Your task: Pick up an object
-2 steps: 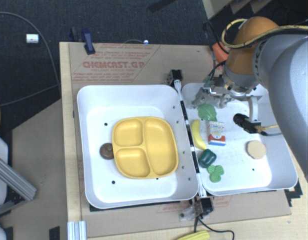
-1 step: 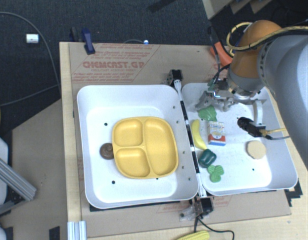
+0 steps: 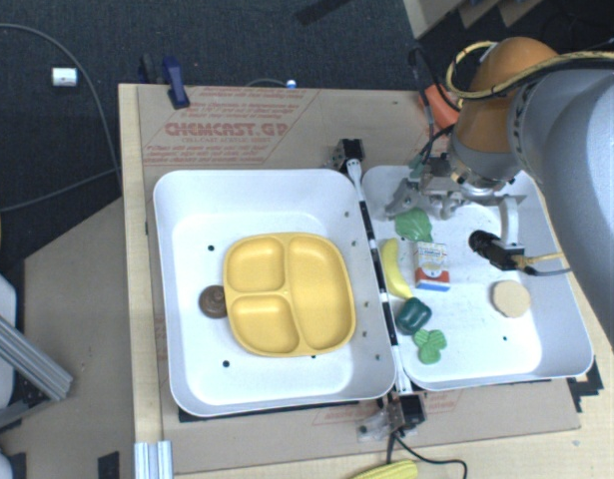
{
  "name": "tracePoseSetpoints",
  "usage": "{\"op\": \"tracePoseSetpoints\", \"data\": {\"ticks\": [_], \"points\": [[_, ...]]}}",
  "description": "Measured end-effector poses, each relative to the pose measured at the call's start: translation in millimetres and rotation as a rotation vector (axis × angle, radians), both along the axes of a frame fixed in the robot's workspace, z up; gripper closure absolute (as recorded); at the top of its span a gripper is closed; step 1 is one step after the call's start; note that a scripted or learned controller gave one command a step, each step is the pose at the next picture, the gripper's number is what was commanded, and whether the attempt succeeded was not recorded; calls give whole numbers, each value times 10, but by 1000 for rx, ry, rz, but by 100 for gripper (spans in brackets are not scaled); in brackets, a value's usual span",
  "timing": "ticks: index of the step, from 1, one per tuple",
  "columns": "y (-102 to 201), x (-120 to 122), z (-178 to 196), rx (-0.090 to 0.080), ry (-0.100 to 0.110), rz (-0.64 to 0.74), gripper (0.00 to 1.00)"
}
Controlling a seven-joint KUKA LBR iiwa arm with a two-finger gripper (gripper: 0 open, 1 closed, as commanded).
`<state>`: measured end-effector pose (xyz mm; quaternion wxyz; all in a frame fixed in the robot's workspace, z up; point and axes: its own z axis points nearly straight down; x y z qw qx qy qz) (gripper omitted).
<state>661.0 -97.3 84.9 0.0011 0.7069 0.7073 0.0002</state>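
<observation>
Worktop (image 3: 137,267) edge nearest me carries the two white bins. Left bin (image 3: 187,367) holds a yellow divided plate (image 3: 287,292) with a small brown disc (image 3: 213,301) touching its left rim. Right bin (image 3: 546,352) has the loose pieces: a green leafy toy (image 3: 429,343) nearest, a dark green pepper (image 3: 412,314) just behind it, a banana (image 3: 391,268) along the divider, a small carton (image 3: 432,265) beside that, and a tan round piece (image 3: 510,298) well to the right. Farther back the gripper (image 3: 430,200) hangs just above a light green piece (image 3: 414,224). Whether it is wide or closed I cannot tell. Nothing looks lifted yet, so I judge the pick not yet done.
</observation>
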Motion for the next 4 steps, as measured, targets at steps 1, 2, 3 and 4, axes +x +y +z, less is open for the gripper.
{"op": "tracePoseSetpoints", "data": {"ticks": [1, 2, 3, 4], "points": [[19, 58, 1, 0, -1, 0, 0], [17, -4, 2, 1, 3, -1, 0], [56, -92, 0, 1, 4, -1, 0], [56, -83, 106, 0, 1, -1, 100]]}}
